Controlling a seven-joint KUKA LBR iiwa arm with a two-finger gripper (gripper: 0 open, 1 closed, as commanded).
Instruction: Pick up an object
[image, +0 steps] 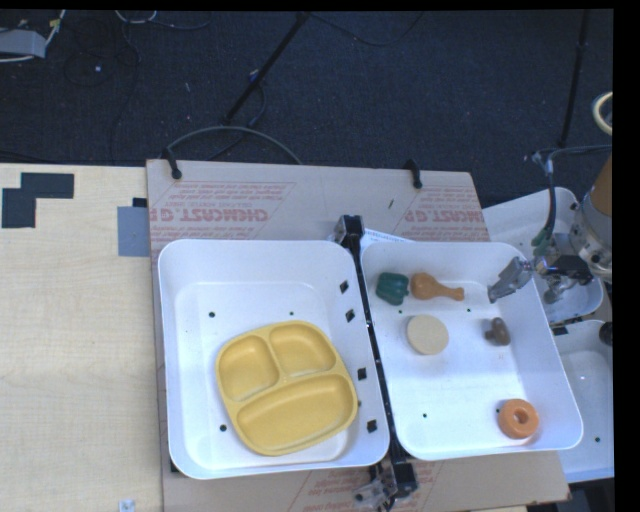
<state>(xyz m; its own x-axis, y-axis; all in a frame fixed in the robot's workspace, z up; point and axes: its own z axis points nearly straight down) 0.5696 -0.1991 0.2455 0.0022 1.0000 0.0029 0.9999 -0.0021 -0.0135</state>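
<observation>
At the right bin's (560, 400) upper right edge, the tool (510, 278) hangs just above the brown lump (497, 331), grip unclear.

Both white bins (190, 300) are looking like smooth, slightly glossy plastic, and the yellow divided tray (287, 388) like matt plastic. Corrugated cardboard (300, 205), printed red, is lying under them. The bench (70, 350) is showing pale wood grain. The orange ring (518, 418) is looking matt and the gripper (510, 280) metallic grey.

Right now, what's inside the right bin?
The right bin holds a green piece, a chicken drumstick, a cream disc, a brown lump and a doughnut. Nothing looks covered.
</observation>
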